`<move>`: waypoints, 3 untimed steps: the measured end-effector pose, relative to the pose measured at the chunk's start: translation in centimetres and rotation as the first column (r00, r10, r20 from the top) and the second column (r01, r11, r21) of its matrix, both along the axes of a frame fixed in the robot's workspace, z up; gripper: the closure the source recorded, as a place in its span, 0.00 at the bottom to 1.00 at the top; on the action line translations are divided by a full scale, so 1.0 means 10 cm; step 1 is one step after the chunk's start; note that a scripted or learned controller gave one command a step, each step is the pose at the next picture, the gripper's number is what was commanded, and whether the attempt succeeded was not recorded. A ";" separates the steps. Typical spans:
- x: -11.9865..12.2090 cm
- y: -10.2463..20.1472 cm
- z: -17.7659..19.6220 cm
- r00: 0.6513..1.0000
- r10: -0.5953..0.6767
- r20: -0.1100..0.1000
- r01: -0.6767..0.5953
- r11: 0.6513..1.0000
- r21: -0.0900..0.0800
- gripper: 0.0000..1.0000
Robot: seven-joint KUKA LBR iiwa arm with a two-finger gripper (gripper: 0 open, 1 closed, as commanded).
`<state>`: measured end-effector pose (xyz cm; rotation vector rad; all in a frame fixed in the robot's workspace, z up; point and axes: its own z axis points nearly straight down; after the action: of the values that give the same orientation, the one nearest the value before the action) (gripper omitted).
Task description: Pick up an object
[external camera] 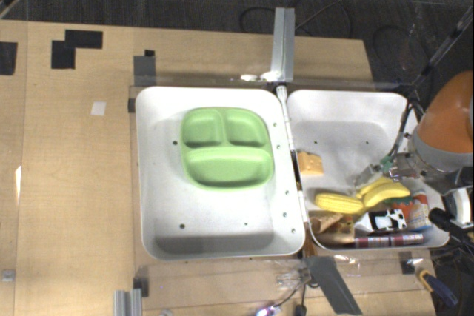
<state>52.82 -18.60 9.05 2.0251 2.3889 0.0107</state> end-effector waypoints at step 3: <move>-0.03 -0.18 0.15 1.000 -0.018 -0.001 0.018 1.000 0.000 1.00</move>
<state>52.50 -20.39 10.59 2.0472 2.3703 0.0093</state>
